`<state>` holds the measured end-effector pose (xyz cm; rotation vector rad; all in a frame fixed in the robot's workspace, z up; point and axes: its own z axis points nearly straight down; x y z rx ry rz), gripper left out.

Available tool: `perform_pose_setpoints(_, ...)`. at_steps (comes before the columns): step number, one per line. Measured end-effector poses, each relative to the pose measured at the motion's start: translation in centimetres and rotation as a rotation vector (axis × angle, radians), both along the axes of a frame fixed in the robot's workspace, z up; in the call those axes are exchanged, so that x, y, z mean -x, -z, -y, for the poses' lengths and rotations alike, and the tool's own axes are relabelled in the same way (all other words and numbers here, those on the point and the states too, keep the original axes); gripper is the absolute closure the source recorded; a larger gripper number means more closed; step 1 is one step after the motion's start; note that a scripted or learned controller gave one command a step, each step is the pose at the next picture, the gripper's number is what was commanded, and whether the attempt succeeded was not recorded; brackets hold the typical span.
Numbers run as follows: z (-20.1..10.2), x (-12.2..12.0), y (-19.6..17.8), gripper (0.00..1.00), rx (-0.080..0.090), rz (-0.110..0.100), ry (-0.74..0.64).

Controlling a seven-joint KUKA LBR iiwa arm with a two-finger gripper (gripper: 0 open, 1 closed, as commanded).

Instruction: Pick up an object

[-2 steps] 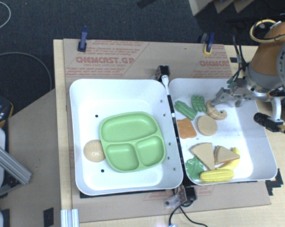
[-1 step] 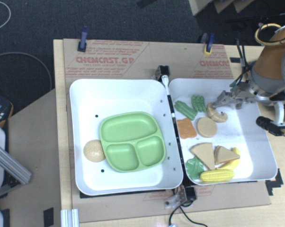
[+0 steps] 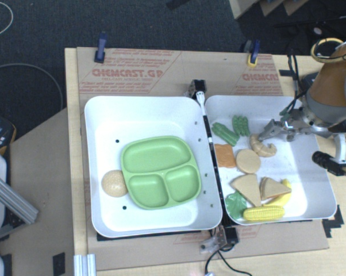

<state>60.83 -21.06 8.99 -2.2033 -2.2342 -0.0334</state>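
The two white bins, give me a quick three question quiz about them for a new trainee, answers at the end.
1. True or false: the green divided tray lies in the right bin.
2. Which lies nearest the right bin's front edge: A the corn cob, B the green bean pods, C the orange square?
3. What touches the tray's left side?

Key: 1 false, it lies in the left bin. 2 A. 3 a round tan cookie.

A pale green tray (image 3: 159, 171) lies in a white bin (image 3: 98, 154); the corn (image 3: 264, 213) is yellow.
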Motion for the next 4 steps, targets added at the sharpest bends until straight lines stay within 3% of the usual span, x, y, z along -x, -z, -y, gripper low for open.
perform_pose_setpoints(1, 0.0, 2.2, 0.1, 0.00, -0.002, -0.004, -0.001)
perform_pose_setpoints(2, -5.8, 6.8, -10.8, 0.00, 0.017, -0.010, 0.010)
perform_pose_setpoints(3, -8.6, 5.6, 0.8, 0.00, 0.015, -0.009, 0.013)
perform_pose_setpoints(4, -16.6, 9.8, -10.0, 0.00, 0.015, -0.007, 0.006)
